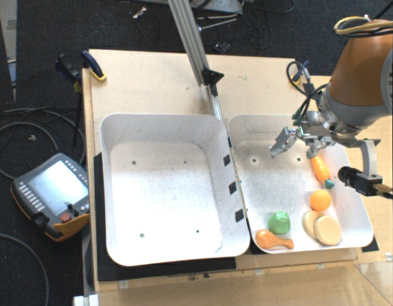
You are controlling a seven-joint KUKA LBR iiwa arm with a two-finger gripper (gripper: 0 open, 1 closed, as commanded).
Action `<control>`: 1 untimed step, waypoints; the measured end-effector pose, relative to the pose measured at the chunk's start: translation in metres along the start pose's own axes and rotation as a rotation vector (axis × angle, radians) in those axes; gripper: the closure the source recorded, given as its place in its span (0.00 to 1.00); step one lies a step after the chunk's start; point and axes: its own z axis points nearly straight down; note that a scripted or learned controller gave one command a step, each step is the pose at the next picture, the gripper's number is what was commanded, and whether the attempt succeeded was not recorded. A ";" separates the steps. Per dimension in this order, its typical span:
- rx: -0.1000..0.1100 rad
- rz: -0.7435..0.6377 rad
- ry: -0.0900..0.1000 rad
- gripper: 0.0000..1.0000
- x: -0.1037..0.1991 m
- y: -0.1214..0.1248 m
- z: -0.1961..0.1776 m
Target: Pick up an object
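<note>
Hovering over the right bin (260, 127), our gripper (299, 142) had its jaws spread wide with nothing between them. We judged the carrot (320, 169), just beside one finger, the nearest pick; we needed to centre over it, then descend squarely.

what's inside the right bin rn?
Right bin holds a carrot, orange ball, green ball, tan piece and orange piece. The tool hangs over it; the arm covers the far right corner.
</note>
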 end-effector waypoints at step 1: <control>-0.004 0.002 -0.001 0.00 0.000 0.001 -0.002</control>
